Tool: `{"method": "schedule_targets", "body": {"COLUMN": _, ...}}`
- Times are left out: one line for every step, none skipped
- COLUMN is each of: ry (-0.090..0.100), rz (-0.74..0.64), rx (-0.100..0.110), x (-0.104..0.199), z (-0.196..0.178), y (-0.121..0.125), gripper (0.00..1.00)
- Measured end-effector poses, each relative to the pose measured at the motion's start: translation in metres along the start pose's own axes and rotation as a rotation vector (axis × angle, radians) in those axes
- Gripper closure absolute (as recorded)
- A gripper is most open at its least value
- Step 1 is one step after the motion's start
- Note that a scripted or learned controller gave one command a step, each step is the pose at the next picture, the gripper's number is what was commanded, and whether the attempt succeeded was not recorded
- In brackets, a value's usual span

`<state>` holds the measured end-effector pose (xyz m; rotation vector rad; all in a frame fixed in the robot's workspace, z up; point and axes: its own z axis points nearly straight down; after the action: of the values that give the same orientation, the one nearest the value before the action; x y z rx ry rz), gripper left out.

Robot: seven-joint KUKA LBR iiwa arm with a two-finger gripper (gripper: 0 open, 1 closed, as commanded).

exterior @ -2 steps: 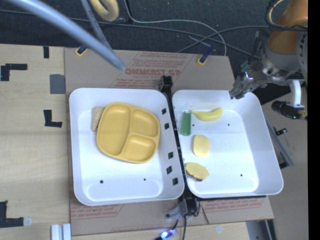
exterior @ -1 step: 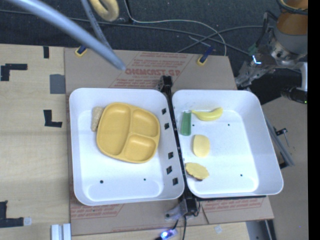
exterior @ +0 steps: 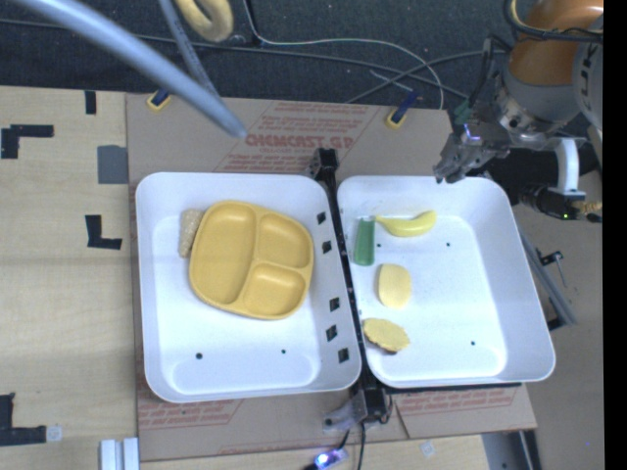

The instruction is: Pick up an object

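While hovering above right bin's (exterior: 490,262) far rim: gripper (exterior: 453,169), finger state unclear. In right bin near left wall: banana (exterior: 408,224), green stick (exterior: 364,240), two yellow pieces. Left bin (exterior: 235,375): yellow tray (exterior: 251,259).

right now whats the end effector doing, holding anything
End effector: above the far rim of the right-hand shallow white bin, nothing seen in it; open or closed cannot be told.

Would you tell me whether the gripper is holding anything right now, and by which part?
Nothing is held: the gripper hovers at the right bin's far rim.
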<state>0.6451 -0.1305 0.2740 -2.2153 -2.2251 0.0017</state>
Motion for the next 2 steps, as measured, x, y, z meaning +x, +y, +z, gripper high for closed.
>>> {"method": "schedule_targets", "body": {"ry": 0.001, "rz": -0.001, "rx": 0.001, "x": 0.057, "z": 0.015, "y": -0.02, "gripper": 1.0}}
{"method": "schedule_targets", "body": {"ry": 0.001, "rz": -0.001, "rx": 0.001, "x": 0.108, "z": 0.025, "y": -0.052, "gripper": 1.0}}
